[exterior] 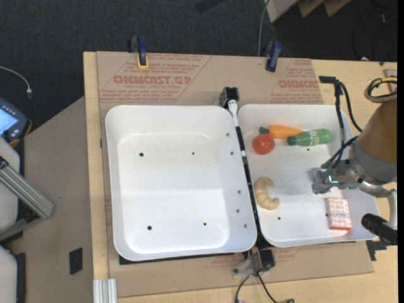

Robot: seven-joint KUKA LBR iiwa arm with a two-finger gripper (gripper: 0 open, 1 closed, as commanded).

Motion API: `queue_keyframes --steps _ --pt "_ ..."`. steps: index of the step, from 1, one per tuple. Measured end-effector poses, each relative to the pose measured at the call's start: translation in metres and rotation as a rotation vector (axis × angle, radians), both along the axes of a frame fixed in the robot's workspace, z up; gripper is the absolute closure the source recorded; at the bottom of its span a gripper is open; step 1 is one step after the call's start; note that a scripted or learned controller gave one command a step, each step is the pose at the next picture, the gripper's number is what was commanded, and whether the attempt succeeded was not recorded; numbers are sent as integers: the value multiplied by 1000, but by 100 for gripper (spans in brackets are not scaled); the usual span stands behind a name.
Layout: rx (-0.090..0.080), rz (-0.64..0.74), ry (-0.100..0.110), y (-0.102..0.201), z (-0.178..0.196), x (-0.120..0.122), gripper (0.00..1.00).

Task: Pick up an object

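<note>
From my seat I see the grey arm with its orange band reaching in from the right, its gripper low over the right-hand shallow white plastic bin. The gripper is small and dark against the bin floor here, so I cannot tell how it is set, and I see nothing between its tips.

In that same bin, near the far wall, an orange plastic carrot lies on its side, touching or nearly touching a green plastic bottle that also lies flat. Just left of the bottle and below the carrot sits a round red tomato-like ball. Toward the middle of the bin, close to the dividing edge, rests a pale tan curved croissant-shaped toy. A small white and red printed box lies near the front right corner, just below the gripper and apart from it.

The left-hand shallow white bin stands beside it on the brown cardboard-covered table, held with blue clamps at the far edge.
</note>
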State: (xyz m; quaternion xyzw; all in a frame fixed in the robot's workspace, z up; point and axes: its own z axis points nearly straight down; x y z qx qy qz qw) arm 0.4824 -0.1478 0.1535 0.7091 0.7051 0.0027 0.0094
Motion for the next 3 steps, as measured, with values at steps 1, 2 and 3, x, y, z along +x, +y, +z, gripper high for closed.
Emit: queue_keyframes --steps 1,2,3 --pt "-1 0 -2 0 10 1 100" --pt "-3 0 -5 -1 20 1 100" --pt "10 8 16 47 -72 -3 100"
